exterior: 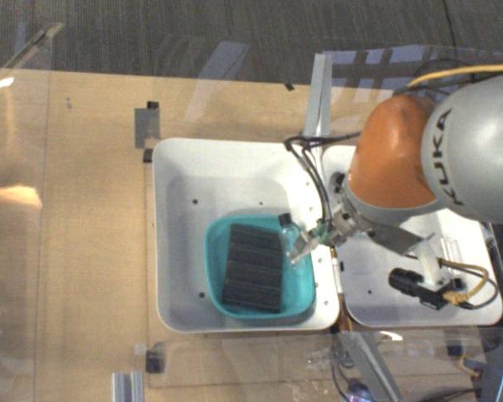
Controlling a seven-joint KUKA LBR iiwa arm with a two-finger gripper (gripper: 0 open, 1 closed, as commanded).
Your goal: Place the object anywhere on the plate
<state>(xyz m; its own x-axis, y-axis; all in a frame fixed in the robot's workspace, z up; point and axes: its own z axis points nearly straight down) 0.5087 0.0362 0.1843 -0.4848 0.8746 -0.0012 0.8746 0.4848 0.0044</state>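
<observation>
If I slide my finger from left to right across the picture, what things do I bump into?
Wooden bench → left white bin → blue plate → black block lying on the plate → pincer → right white bin.

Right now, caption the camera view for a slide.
Black ridged block on teal plate in white bin; tool at plate's edge.

Black ribbed rectangular block (253, 268): lying flat, slightly askew, on the plate. Teal squarish plastic plate (216, 245): flat in the left-hand shallow white bin (178, 216), front half.
</observation>
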